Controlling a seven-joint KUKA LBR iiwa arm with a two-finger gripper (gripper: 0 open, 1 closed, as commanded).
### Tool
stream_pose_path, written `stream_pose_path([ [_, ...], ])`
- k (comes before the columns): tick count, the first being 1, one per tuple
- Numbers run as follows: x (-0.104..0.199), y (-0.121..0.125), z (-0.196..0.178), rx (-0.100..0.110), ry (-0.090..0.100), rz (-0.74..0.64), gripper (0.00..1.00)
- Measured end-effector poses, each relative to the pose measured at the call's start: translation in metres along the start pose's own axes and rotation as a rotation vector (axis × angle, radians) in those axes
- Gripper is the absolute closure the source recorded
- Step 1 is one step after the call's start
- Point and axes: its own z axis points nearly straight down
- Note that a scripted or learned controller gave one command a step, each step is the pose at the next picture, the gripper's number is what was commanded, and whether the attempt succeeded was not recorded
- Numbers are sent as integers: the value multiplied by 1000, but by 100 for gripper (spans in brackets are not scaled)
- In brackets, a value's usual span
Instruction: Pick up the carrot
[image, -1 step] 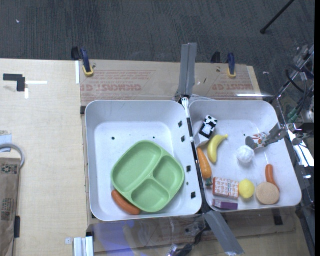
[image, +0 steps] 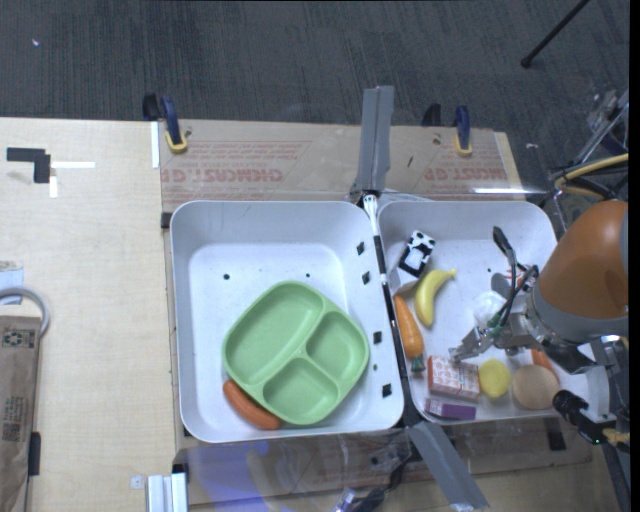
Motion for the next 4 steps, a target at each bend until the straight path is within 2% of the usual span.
stream_pose_path([
  [1, 34, 68, 4, 9, 3, -38, 0],
  [2, 33, 68, -4, 10, 3, -34, 100],
  [3, 37, 76, 5, 9, 2, -70, 100],
  [4, 117, 96, -96, 8, 3, -327, 100],
])
